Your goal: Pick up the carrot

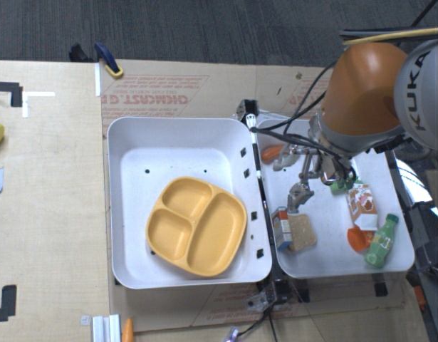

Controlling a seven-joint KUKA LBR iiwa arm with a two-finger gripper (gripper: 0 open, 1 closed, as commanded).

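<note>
The carrot point(272, 152) looks like the small orange piece at the back left corner of the right bin point(332, 266), close to the wall; cables and the wrist partly cover it. My gripper point(303, 189) hangs below the orange-banded wrist over the left half of that bin. It sits in front of and to the right of the carrot, apart from it. Just above a brown block point(302, 232), it points downward.
The left bin point(133, 148) holds a yellow divided plate point(197, 225). In the right bin lie a small box point(281, 231), a white packet point(362, 206), a green bottle point(381, 242), another orange piece point(357, 239) and a small green item point(340, 186).
</note>
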